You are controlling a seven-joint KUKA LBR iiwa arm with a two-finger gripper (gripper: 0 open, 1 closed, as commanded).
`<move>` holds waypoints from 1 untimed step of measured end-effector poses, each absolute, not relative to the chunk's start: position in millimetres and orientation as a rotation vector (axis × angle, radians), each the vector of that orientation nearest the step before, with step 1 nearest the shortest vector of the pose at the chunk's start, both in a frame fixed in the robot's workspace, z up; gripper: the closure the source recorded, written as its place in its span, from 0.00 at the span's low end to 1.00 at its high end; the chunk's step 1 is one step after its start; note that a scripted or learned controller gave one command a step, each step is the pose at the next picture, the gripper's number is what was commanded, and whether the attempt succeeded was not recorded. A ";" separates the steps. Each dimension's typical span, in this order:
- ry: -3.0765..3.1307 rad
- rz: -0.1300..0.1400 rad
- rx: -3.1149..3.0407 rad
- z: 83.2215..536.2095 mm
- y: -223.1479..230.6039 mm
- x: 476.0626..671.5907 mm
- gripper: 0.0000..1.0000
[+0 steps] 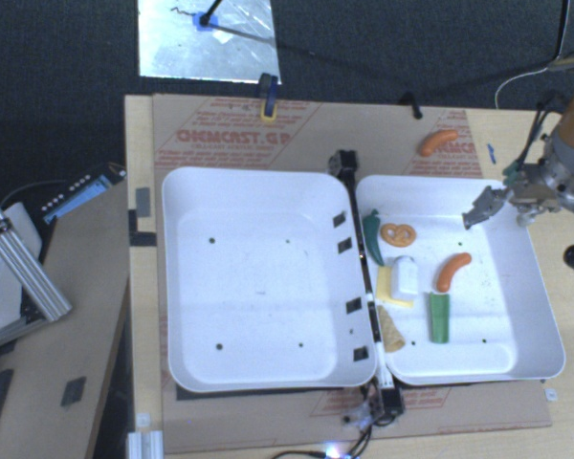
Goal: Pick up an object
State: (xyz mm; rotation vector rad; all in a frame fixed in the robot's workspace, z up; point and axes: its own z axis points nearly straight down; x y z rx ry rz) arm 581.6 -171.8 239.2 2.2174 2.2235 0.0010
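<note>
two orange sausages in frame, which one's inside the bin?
The orange sausage lying in the right white bin, beside the green stick. The other orange sausage lies on the cardboard beyond the bin.

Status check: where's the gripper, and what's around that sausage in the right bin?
Gripper above right bin's upper edge, nothing between its fingers. Sausage lies free below it. Green block close beneath sausage; pretzel off to its left.

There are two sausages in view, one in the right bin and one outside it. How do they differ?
The inner sausage lies inside the right bin, steeply tilted; the outer sausage lies on the board behind the bin, closer to level. The inner one is darker orange-red, the outer lighter orange. Both are curved, similar in size.
</note>
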 end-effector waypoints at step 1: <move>2.228 -0.008 2.227 78.6 -181.7 564.3 0.00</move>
